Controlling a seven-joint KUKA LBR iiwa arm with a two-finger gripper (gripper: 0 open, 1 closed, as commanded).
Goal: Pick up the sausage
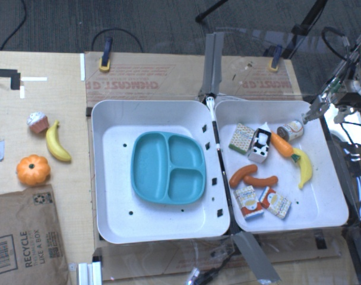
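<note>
Gripper: we find it at the right bin's far right corner, finger state not discernible; we see nothing held. Arm: barely entering from the right, tip angled down-left. Sausage: lying left of centre in the right bin, beside a second one, well apart from the gripper. Progress: we judge approach, grasp and lift all outstanding.

A turquoise divided plate is set in a white bin. Beside it are seen reddish-orange sausages, an orange carrot, a yellow banana and a black-and-white cow-patterned carton.
</note>
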